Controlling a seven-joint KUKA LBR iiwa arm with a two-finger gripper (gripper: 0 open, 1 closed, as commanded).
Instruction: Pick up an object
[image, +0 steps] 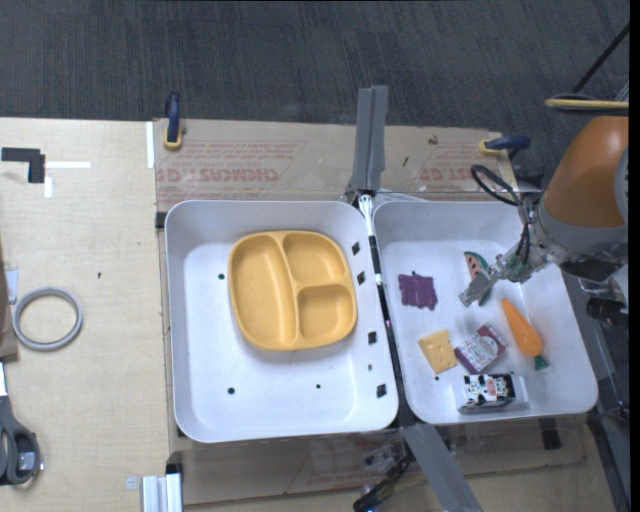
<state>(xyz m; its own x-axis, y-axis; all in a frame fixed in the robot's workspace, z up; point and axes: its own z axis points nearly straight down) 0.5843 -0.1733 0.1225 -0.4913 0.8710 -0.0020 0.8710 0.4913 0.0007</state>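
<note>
Robot arm reaching into the right of two white bins on a bench.

The tool (478, 291) hangs over the right bin (575, 400), just beside a watermelon slice (474, 266); whether it is open or closed cannot be told. A carrot (522, 328) lies nearby. The left bin (200, 400) holds a yellow divided plate (293, 289).

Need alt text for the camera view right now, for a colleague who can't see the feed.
The gripper hangs low in the right bin, beside a watermelon slice, among a purple piece, carrot, cheese, wrapped snack and small carton. The left bin holds a yellow divided plate.
</note>
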